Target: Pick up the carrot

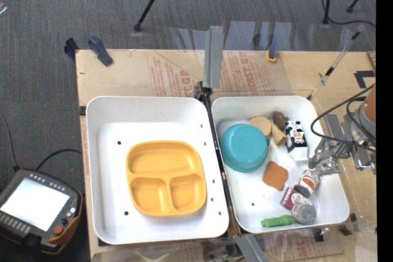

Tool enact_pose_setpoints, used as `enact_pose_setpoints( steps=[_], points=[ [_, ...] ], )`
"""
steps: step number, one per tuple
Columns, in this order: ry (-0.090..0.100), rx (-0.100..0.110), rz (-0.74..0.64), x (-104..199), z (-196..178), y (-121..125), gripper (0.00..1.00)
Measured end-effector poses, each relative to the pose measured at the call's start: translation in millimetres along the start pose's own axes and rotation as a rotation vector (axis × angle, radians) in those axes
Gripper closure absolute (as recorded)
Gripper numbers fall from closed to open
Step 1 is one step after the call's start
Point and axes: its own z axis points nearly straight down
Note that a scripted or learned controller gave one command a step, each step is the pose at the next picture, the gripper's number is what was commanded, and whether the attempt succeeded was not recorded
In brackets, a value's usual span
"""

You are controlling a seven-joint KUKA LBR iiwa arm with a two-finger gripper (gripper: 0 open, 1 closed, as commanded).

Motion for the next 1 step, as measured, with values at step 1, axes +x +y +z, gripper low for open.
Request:
enact_pose_setpoints(
  steps=[1],
  points=[
    [-0.006,0.0,-0.091,-124.5,-14.2,6.4,1.0]
  ],
)
